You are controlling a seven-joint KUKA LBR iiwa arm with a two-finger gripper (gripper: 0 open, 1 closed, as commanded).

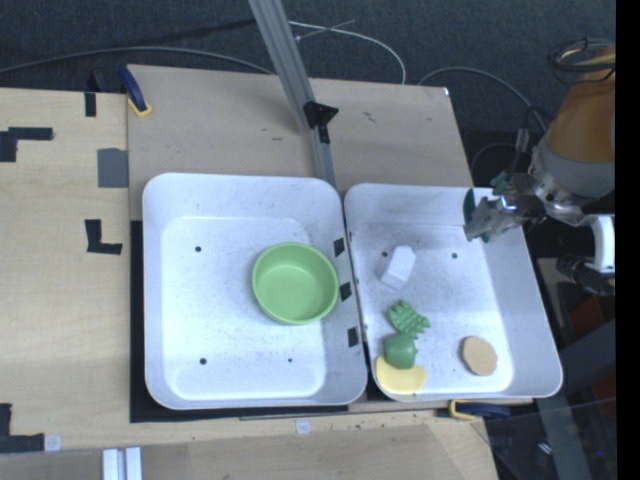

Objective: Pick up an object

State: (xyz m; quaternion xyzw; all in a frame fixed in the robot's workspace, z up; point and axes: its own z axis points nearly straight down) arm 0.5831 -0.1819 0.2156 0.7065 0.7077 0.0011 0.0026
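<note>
The gripper (480,218) hangs at the right bin's (520,298) far edge, finger state unclear; drop squarely over the white block (398,264), well apart from neighbours.

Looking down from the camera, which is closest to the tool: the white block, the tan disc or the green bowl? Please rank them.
From the tool:
1. White block, right bin, upper middle.
2. Tan disc, right bin, front right corner; a little farther than the block.
3. Green bowl, left bin, clearly farthest.
</note>
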